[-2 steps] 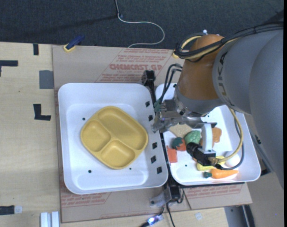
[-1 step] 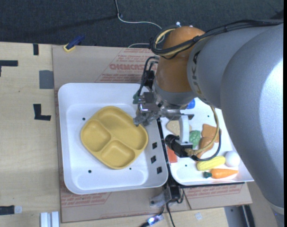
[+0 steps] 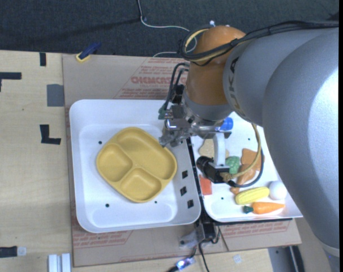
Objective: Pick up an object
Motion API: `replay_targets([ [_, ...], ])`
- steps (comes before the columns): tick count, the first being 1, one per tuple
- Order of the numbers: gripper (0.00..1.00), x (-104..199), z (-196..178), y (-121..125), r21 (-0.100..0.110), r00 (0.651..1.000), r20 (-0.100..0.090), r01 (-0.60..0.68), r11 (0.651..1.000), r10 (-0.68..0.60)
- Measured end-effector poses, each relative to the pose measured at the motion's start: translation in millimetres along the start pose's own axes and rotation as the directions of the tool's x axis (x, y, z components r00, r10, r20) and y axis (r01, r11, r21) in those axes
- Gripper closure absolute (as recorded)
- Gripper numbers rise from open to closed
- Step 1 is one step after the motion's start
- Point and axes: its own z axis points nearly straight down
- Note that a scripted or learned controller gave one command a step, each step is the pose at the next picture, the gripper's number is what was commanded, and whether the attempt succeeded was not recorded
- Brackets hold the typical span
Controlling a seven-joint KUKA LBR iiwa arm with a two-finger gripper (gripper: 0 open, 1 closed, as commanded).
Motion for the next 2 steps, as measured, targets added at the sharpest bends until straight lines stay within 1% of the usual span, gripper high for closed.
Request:
replay_targets([
  [1, 1.0, -3.7, -10.0, -17.1, 0.002, 1.0, 0.0, -0.002, 1.0, 0.002],
  [2, 1.0, 3.3, -4.6, -12.3, 0.001, 1.0, 0.002, -0.002, 1.0, 0.002],
])
